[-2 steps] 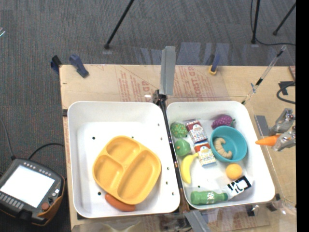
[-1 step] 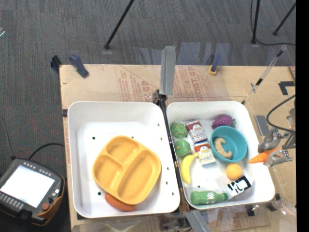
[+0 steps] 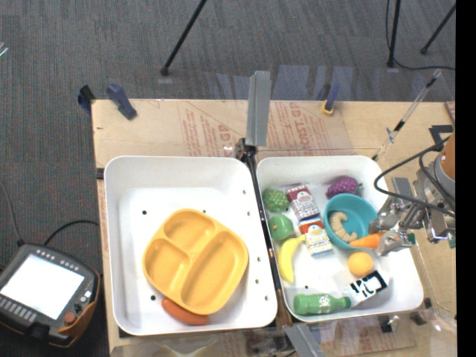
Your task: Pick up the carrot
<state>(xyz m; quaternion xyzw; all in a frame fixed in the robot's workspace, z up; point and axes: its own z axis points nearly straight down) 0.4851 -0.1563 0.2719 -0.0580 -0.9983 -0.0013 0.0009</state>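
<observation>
Cardboard bench (image 3: 186, 129), red reversed lettering; carrot (image 3: 364, 241) beside pincer (image 3: 392, 240).

The hand (image 3: 388, 238) sits at the carrot (image 3: 365, 241) beside the teal bowl (image 3: 349, 220) in the right bin (image 3: 327, 162)

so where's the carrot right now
The carrot lies in the right bin, near its right side, against the teal bowl and just above the orange, beside the gripper.

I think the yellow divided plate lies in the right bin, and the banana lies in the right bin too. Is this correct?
One part is wrong. In the camera view the yellow divided plate lies in the left bin, not the right one. The banana does lie in the right bin, as you wrote.
</observation>
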